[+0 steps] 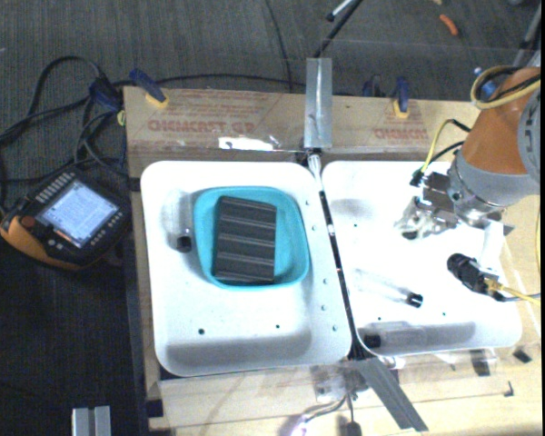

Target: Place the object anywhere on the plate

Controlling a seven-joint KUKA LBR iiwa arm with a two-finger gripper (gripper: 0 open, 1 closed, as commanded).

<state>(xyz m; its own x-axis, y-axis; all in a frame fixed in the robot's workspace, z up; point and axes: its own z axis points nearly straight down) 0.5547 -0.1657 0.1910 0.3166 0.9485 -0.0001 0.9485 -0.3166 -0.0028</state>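
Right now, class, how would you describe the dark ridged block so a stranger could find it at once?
Start with the left white bin of the two on the bench. In it sits a turquoise plate, and the dark ridged block lies on that plate. Its grey ribbed surface and rectangular shape distinguish it from the small dark object beside the plate.

1. My arm (509,143) is cut off at the frame's 3 o'clock edge.
2. The gripper (422,218) is blurred; I can't tell how its fingers stand.
3. The dark block (245,239) hides the middle of the plate (293,243).
4. A small dark item (183,241), at the plate's 9 o'clock, is too small to identify.
5. The pale smear (173,214) just above it is too blurred to name.
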